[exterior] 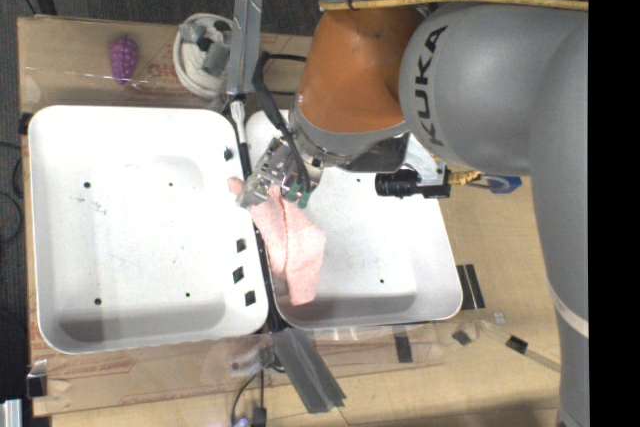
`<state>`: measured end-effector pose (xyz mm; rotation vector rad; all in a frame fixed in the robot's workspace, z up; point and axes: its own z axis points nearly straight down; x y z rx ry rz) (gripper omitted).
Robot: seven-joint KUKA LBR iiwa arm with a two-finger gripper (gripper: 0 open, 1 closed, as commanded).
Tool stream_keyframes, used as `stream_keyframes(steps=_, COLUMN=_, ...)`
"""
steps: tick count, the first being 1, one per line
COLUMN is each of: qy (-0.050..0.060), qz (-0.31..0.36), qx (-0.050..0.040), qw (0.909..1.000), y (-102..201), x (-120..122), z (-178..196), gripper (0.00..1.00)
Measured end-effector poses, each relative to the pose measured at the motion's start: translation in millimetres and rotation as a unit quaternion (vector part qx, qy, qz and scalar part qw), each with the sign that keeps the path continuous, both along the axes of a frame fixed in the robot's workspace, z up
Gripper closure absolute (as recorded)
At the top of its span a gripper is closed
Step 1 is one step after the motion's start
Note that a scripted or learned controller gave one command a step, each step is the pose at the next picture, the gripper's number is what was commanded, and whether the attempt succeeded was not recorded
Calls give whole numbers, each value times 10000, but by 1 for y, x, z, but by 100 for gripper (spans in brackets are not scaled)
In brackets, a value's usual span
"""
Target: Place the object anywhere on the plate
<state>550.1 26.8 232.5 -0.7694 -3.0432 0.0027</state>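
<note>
Your gripper [272, 177] looks to be pinching the top of the pink cloth [292, 253], which hangs at the left edge of the right bin [430, 255], so next you must find a plate to drop it on.

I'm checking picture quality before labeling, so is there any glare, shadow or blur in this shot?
In the camera view, the left bin is bright, nearly washed out, with soft shadow along its lower wall; the arm carries a broad sheen; the hand and the pink cloth look slightly soft; the floor above is dark.
</note>
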Motion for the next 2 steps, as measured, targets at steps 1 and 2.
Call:
stream_keyframes(steps=1, qy=1, qz=1996, qx=4, qw=9799, y=42, x=-13, z=-6, gripper=100)
stream_keyframes(steps=2, qy=-14, qz=2465, qx=4, qw=9691, y=96, x=-22, z=5, gripper=100)
